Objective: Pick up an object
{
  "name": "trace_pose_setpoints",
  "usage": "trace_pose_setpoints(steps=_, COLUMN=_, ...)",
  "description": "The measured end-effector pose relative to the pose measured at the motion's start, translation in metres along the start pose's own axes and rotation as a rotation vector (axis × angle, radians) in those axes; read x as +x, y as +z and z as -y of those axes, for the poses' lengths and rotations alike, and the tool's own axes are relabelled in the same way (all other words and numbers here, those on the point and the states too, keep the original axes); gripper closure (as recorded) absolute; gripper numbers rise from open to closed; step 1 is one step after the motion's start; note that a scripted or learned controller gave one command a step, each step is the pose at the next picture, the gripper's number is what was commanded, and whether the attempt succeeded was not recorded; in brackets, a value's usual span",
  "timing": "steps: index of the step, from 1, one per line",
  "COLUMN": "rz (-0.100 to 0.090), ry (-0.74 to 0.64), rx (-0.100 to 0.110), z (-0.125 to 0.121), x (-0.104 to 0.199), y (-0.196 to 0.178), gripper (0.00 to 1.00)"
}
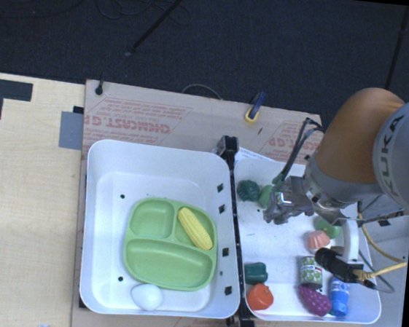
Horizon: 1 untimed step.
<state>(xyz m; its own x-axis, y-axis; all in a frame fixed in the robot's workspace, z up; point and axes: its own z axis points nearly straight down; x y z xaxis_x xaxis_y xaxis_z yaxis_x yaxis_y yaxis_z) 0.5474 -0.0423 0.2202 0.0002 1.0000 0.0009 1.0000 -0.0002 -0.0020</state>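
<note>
While over the right bin [363, 316], pincer [276, 213] state can't tell, nr green toy [248, 190].

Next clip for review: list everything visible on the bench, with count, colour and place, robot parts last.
Shallow plastic bins: 2, white, side by side on the bench.
Divided plastic plate: 1, light green, left bin.
Toy corn cob: 1, yellow, plate's upper right compartment.
Egg-shaped object: 1, white, left bin below the plate.
Rounded toy: 1, dark green, right bin, upper left.
Blocky toy: 1, dark green, right bin, lower left.
Round toy: 1, orange-red, right bin, bottom left.
Small lumpy toy: 1, pink, right bin.
Small can: 1, green label, right bin.
Grape bunch toy: 1, purple, right bin bottom.
Small bottle: 1, blue, beside the grapes.
Clamp: 1, blue and yellow, cardboard's top edge.
Gripper: 1, grey, over the right bin.
</note>
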Motion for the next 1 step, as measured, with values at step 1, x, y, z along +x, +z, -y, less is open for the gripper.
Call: trace_pose_setpoints(steps=1, rz=0.000, ry=0.003, rx=0.003, z=0.0068, x=0.0025, y=0.0033, gripper=1.00)
